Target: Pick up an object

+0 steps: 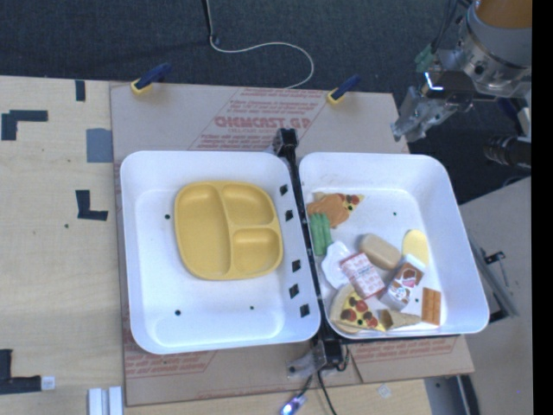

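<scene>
Tool (413,121) at upper right, grip state unclear, off the bins. Tan bread-like toy (381,252), lower right: probably light, rigid; grasp across its width.

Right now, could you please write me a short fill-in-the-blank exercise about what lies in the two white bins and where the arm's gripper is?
1. The yellow divided plastic plate lies in the ___ white bin.
2. The plate has ___ compartments.
3. The two-finger gripper hangs outside the right white bin, beyond its ___ right corner.
4. The green toy vegetable lies beside the black ___ between the bins.

Missing words: left; three; far; divider
</scene>
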